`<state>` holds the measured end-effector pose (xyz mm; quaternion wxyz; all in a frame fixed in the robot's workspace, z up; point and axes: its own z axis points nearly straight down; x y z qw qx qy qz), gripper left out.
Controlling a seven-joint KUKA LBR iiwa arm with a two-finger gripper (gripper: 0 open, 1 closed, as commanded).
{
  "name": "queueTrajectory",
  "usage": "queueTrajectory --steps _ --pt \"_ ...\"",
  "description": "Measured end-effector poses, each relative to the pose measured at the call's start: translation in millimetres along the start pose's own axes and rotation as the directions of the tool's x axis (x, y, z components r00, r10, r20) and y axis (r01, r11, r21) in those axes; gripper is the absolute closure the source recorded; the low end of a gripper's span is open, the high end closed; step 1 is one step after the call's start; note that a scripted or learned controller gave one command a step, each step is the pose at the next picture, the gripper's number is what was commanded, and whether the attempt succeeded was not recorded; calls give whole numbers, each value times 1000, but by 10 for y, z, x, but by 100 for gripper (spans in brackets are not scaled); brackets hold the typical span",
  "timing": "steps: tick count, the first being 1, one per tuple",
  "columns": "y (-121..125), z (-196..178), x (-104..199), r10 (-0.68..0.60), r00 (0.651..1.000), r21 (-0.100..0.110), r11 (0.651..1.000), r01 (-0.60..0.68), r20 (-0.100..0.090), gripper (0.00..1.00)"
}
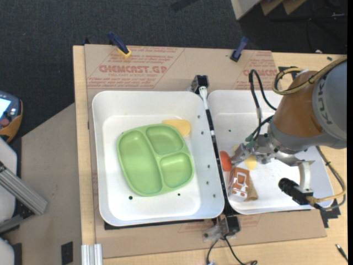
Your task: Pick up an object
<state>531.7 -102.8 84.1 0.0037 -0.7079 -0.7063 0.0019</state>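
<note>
Two blue clamps (119, 44) pin a printed cardboard sheet (149, 65) to the bench's far edge, with dark carpet (83, 10) beyond it.

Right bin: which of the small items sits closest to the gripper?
The small yellow piece, right under the gripper. The orange-red item lies farther left by the divider, and the brown snack packet lies below, toward the bin's near edge.

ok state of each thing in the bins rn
green tray: flat, upright, compartments bare, left bin
yellow piece: lying at the tray's far edge
orange packet: lying flat, right bin
red piece: resting by the divider
gripper: low over right bin, grip unclear
</note>
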Motion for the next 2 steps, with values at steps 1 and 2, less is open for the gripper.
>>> queueTrajectory --steps 1,2 --pt "35 -106 -1 -1 1000 -9 1000 1 3 100" --pt "1203 -1089 800 -14 1000 -28 999 14 1 100"
